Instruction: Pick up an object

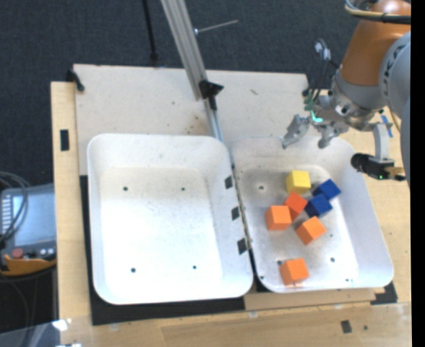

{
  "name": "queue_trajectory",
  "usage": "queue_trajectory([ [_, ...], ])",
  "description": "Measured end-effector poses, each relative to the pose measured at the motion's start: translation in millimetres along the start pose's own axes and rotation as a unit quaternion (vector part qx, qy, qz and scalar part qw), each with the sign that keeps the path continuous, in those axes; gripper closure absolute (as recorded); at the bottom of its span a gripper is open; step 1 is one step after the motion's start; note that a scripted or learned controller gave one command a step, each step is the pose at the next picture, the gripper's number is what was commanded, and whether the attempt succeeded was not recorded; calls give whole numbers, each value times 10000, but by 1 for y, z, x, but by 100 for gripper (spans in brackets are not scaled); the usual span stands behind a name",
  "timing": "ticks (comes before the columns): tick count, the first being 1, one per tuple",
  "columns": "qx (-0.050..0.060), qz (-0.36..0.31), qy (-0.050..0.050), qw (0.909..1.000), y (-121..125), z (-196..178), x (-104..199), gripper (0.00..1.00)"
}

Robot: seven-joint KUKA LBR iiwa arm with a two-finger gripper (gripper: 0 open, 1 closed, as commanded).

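Above the right bin's far edge, the claw hangs with fingers apart, gripping nothing. Yellow, blue and orange blocks lie inside on the pale wooden surface, dark carpet beyond.

arm cropped at right, pendant cut off left

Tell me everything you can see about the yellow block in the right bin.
The yellow block is a small, plain, matte cube, like foam or painted wood, resting flat on the floor of the right bin. It sits at the far end of the cluster of blocks. Its near corner meets or overlaps the reddish-orange block; actual contact can't be confirmed. One blue block lies just to its right, apart from it. The hand hangs above the bin's far rim, not touching the block.
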State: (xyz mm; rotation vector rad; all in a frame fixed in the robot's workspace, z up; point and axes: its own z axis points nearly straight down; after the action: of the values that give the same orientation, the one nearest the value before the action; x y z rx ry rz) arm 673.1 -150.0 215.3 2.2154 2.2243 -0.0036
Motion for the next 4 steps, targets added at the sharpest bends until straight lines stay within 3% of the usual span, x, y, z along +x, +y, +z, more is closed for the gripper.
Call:
queue_trajectory([
  [2,15,-2,1,10000,-5,112,4,0],
  [3,-24,-11,-10,10000,-2,96,2,100],
  [4,-34,12,11,10000,1,49,-5,100],
])
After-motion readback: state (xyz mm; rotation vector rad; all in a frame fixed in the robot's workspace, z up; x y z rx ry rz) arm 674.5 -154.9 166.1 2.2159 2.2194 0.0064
